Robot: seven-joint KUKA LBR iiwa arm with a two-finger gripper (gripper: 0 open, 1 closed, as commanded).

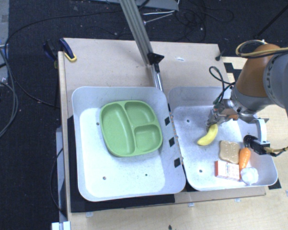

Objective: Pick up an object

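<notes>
The arm (259, 75) reaches in from the right and bends down over the right bin (191, 123). Its pincer (218, 118) sits low at the top end of a banana (207, 135), touching or just above the stem; whether its tips are spread or pressed together cannot be told from here, as the wrist hides them.

The banana lies slanted near the middle of the right bin, with bare white floor to its left. Just to its right lies a slice of toast (229, 152), and beside that a carrot (244, 157), tilted, its top near a black cable end. Below the toast is a small red and white box (227, 169), and a white round thing (249, 176) rests in the bin's lower right corner, touching the carrot's tip. These four crowd together, close to the banana's right side.

The left bin (86, 176) holds a green divided plate (132, 128), well apart from the pincer. Both bins rest on the worktop (105, 61).
</notes>
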